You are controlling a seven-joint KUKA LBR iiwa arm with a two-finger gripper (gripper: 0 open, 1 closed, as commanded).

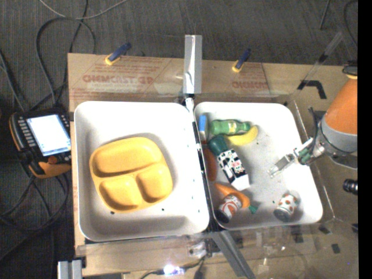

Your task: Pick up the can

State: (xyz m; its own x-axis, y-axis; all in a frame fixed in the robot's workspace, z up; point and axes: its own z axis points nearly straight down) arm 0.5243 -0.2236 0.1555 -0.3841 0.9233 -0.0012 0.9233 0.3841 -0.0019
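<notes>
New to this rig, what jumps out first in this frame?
The yellow tray in the left bin. Next, the clutter along the right bin's left side: a green bottle beside a banana, a cow-print carton, a carrot and a can near the front edge. The end effector hangs over the bin's right part, apart from the can, with a second small can at the front right corner.
</notes>
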